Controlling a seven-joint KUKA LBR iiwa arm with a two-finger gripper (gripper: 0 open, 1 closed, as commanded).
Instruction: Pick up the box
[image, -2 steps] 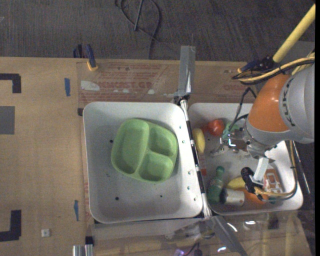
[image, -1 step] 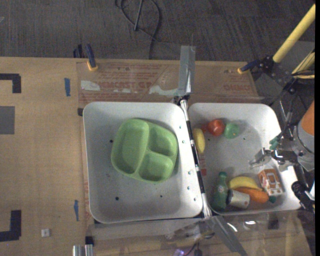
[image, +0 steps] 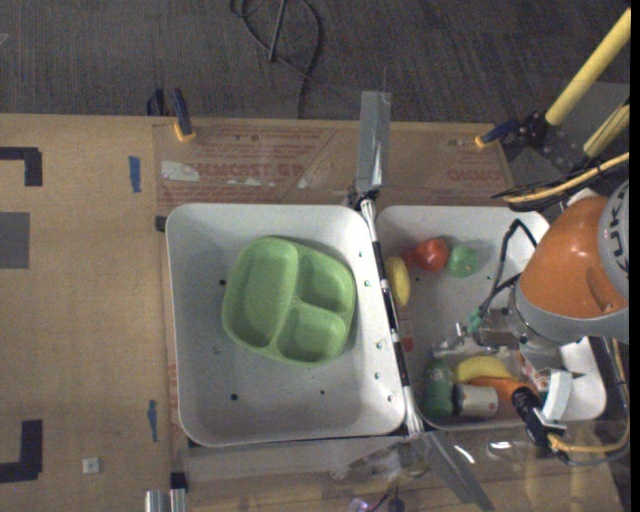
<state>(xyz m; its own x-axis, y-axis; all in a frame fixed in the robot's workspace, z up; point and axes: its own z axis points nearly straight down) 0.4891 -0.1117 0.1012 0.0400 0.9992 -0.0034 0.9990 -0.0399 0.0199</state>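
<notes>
Arm (image: 572, 280) in from the right, and the gripper (image: 478, 336) hangs over the middle of the right bin (image: 470, 225). Nothing shows in its grasp, and whether it is wide or narrow I cannot tell from up here.

Where's the box? Best candidate is a small pale grey block, the box (image: 480, 401), down at the near edge of the right bin. It's blurry, so I call it a box with some caution. It lies flat on the bin floor, touching a dark green thing (image: 438, 390) on its left, with a banana (image: 483, 369) and an orange carrot-like piece (image: 503, 384) crowded just behind it.

Progress: by my reading, early. The box is not lifted and not gripped. Approach, closing and lift are all to come, and the gripper sits near the box but farther back in the bin.

Orientation: the box's long axis runs roughly left to right across the view, its darker end pointing left toward the green thing. A grasp across the short sides looks the natural one, though the neighbours leave little room.

Elsewhere: a red fruit (image: 432, 253), green ball (image: 462, 261) and yellow fruit (image: 399, 281) at the back, and a green divided plate (image: 290, 300) in the left bin (image: 200, 380).
</notes>
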